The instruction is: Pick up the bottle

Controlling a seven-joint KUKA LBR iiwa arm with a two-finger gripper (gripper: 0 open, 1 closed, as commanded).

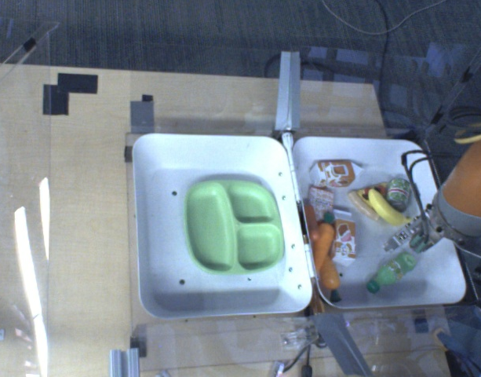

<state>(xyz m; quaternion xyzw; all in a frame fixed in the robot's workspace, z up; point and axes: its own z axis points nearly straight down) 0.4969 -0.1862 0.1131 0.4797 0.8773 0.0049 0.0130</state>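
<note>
A small green bottle lies on its side near the front right of the right bin, its dark green cap pointing to the front left. My gripper hangs just above and behind the bottle's far end, close to it. I cannot tell whether it touches the bottle. The grey arm with its orange band comes in from the right.
In the right bin also lie a banana, a round green-topped item, a carrot along the left wall, and snack packets. The left bin holds a green divided plate.
</note>
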